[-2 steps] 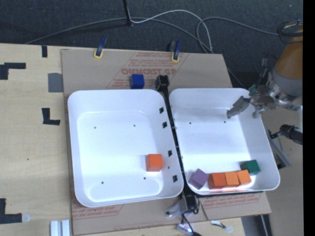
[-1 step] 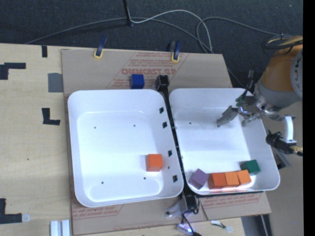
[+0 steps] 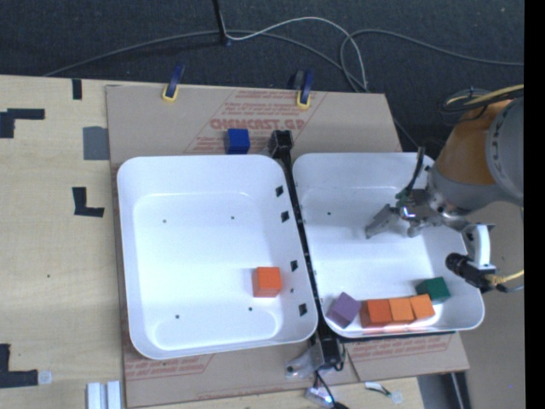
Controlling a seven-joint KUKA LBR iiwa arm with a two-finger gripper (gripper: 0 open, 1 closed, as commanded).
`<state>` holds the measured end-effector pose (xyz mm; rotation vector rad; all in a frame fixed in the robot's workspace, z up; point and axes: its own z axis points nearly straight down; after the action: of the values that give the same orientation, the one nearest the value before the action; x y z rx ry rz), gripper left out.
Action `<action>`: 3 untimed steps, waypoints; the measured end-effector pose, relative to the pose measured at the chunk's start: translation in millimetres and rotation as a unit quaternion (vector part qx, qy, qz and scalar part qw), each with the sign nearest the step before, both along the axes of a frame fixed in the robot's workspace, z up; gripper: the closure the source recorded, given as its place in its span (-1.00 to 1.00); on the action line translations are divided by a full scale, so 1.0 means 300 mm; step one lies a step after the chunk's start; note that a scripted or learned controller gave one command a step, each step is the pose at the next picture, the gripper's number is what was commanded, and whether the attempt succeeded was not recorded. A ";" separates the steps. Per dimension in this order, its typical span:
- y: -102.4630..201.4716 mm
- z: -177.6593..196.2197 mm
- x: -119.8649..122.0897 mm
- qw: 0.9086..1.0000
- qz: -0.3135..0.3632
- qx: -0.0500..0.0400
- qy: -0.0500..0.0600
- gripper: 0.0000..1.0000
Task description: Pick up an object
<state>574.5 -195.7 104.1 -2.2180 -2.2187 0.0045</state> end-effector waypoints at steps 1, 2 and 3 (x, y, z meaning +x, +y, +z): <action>0.001 -0.052 0.000 1.000 0.000 -0.001 -0.002 -1.00; 0.000 -0.014 0.001 1.000 0.000 -0.001 -0.003 1.00; -0.003 0.125 0.004 1.000 0.000 -0.001 -0.004 1.00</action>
<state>575.6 -196.7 141.6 -2.2230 -2.2236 -0.0023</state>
